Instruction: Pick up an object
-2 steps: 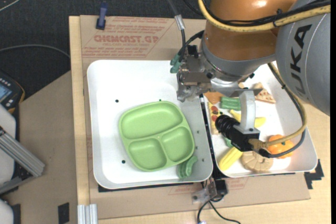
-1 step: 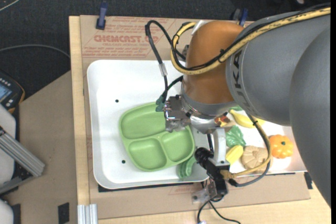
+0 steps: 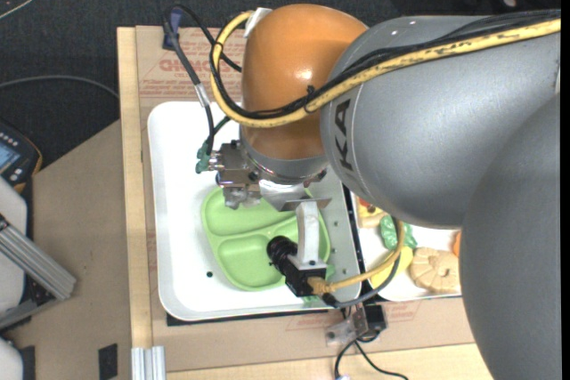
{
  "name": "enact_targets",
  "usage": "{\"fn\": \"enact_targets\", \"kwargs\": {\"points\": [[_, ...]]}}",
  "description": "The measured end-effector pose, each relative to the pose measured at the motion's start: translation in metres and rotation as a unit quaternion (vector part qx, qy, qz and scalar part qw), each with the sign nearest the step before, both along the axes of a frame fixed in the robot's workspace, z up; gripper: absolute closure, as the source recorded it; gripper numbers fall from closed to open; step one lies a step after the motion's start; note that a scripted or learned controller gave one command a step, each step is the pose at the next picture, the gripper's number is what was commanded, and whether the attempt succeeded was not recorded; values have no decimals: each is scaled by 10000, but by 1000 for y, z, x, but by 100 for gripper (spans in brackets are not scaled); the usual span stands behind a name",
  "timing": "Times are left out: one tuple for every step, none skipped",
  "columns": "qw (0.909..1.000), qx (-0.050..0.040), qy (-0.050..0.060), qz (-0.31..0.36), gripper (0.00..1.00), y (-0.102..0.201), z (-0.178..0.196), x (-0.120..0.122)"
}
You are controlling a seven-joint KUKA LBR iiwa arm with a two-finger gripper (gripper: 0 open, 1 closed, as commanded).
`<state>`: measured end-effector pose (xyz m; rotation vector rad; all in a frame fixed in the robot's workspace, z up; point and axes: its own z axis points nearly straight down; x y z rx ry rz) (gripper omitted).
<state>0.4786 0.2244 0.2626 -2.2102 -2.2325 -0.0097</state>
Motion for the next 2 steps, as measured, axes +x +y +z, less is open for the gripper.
{"fn": "enact_targets", "kwargs": {"points": [[10000,28,-73,-38,100,0,283,1],[9999,-47,67,-67,100,-10,159,29]]}}
